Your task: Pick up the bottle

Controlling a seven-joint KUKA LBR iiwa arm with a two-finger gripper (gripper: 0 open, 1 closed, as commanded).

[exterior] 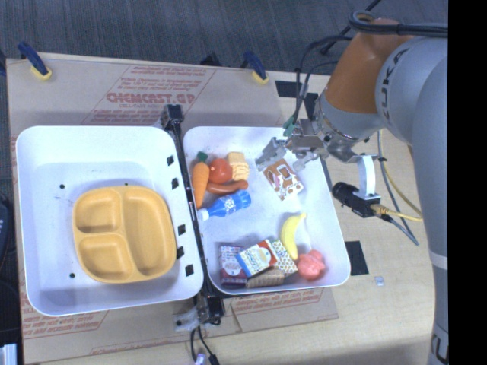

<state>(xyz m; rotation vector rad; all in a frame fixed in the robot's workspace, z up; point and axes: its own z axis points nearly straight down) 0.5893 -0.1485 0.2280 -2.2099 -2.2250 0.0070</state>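
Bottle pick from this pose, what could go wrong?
1. The hand hangs over the small carton at the right bin's upper right, well away from the bottle; a straight descent would likely hit the carton instead.
2. The bottle lies on its side close against the carrot and other toy food, so the hand may catch a neighbour.
3. The bottle's cap end sits near the bin wall, leaving little room there.
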